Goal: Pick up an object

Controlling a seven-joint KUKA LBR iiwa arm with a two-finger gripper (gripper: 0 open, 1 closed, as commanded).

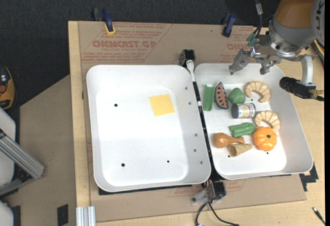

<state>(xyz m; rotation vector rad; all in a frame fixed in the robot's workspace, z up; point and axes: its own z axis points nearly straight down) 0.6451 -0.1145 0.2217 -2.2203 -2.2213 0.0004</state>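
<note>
Overhead, end effector (251, 63) fingers seemingly apart, flat yellow square (162, 105), round orange pumpkin (265, 138)

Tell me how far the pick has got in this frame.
Done: the gripper is over the far edge of the right bin, fingers spread, nothing between them. In hand: nothing; it sits above and apart from the toys. Left: the whole pick. The croissant, watermelon slice, small can and pumpkin all lie in the bin, and the yellow square lies in the left bin.

Fixed overhead cam, slanted over bins (98, 116)
</note>
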